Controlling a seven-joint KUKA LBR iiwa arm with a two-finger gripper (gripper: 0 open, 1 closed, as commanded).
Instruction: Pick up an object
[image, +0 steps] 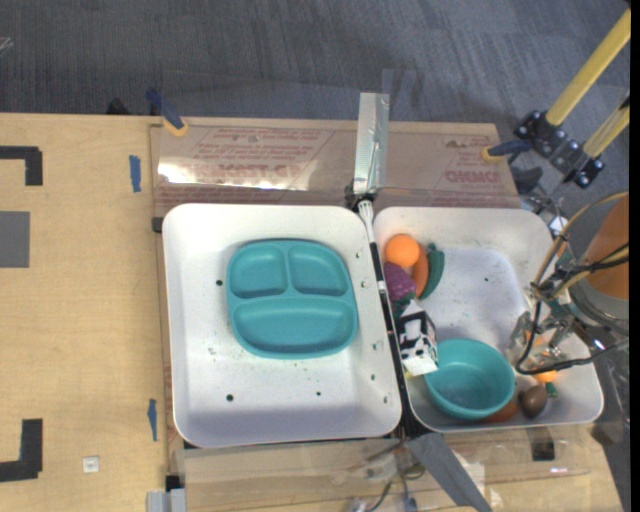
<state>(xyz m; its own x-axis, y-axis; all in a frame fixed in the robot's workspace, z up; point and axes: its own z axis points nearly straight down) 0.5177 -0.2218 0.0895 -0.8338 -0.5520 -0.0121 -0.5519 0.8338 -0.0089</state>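
Since the gripper (537, 335) sits low at the right bin's (480, 268) right edge, the nearest pick looks like the small brown piece (534, 399) just below it, beside the teal bowl (468, 376). Can't tell the claw's state, it's a tangle of cables there.

A light wooden bench (80, 330) seen from above at a slant. Two shallow white bins sit on it side by side, touching along their inner edges. The left bin (190, 390) lies near the middle of the bench; the right bin (480, 280) reaches toward the bench's right edge. A strip of clear plastic sheeting (250, 160) runs along the back edge behind both bins. Small blue tape pieces (134, 172) mark the surface left of the bins, and black tape corners (28, 160) sit near the bench's left edge.
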